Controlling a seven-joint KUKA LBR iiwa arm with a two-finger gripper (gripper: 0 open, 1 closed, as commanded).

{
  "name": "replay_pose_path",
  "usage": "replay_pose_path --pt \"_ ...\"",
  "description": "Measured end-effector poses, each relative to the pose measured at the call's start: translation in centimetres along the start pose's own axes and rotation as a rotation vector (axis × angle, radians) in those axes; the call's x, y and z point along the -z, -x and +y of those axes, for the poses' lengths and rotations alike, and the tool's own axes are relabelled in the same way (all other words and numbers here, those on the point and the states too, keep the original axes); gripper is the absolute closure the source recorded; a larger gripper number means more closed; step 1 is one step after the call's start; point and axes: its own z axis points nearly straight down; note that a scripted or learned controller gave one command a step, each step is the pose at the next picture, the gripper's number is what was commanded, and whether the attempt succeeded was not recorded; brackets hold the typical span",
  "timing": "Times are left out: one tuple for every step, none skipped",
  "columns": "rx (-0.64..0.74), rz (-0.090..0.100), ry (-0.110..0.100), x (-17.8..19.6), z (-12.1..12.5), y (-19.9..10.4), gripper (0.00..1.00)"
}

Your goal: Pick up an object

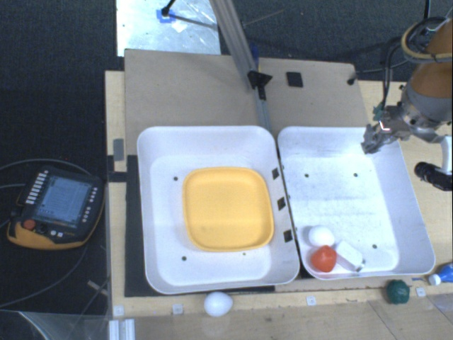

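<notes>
In the right bin [396,190], near its front left corner, lie a white ball [321,235], a red ball [324,258] and a small white block [349,255], all close together. A yellow square plate [228,207] fills the middle of the left bin [159,190]. My gripper [373,142] hangs over the right bin's back right corner, far from the three small objects. Nothing shows between its fingers.
A white egg-shaped object [218,304] lies on the bench in front of the left bin. A dark green ball [398,291] sits off the right bin's front right corner. A teach pendant [55,211] rests on the floor at left. A slanted metal pole [233,27] rises behind the bins.
</notes>
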Motion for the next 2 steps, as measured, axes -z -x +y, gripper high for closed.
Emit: replay_pose_path --pt "-0.001 -0.001 0.001 6.0 -0.5 0.4 1.0" --pt "0.004 0.002 -0.004 5.5 -1.7 -5.7 1.0"
